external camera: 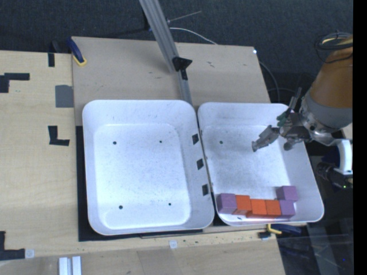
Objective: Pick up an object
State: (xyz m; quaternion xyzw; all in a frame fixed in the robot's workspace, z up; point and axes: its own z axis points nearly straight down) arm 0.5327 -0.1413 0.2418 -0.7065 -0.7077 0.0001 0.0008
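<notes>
Blocks were counted along the six o'clock wall of the right bin (298, 171): three purple blocks (227, 202) and two orange blocks (243, 203), packed touching in a row, one purple stacked at the four o'clock end. Two bins were seen; the left bin (92, 153) sat beside. The gripper (274, 141) was held above the right bin's two o'clock area, fingers apart, nothing between them.

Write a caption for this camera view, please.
KUKA arm's gripper hovers over the right bin, purple and orange blocks clustered at its near edge.
</notes>
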